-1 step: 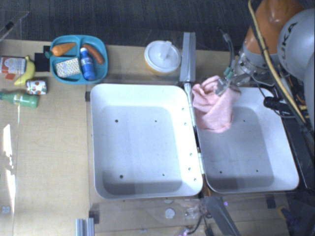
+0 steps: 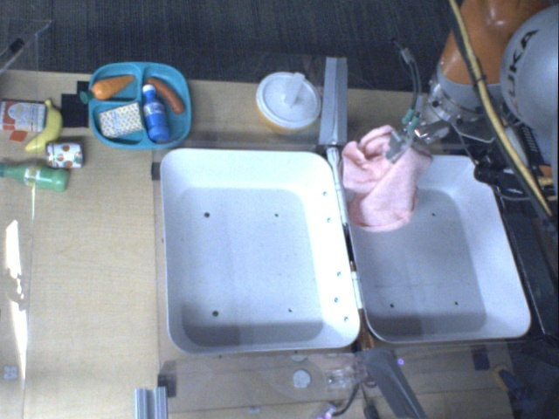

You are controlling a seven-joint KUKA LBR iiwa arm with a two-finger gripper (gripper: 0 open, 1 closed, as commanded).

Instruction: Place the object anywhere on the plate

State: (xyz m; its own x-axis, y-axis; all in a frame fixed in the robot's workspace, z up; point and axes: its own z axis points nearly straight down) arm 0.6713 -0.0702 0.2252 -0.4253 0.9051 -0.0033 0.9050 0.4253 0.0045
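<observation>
A pink cloth (image 2: 381, 186) hangs bunched over the far left corner of the right bin (image 2: 454, 269), draping down from my gripper (image 2: 407, 143). The gripper is shut on the cloth's upper right edge, and the fabric shows between its fingers. The blue divided plate (image 2: 179, 90) sits on the bench at the far left, beyond the left bin (image 2: 253, 251). It holds a carrot, a sausage, a blue bottle and a cracker-like piece. The gripper is well to the right of the plate.
A white lidded bowl with a yellow rim (image 2: 288, 101) stands behind the bins, between plate and gripper. A banana (image 2: 44, 127), a small can (image 2: 64, 154), a green bottle (image 2: 35, 177) and a carton (image 2: 19, 114) lie at the bench's left edge.
</observation>
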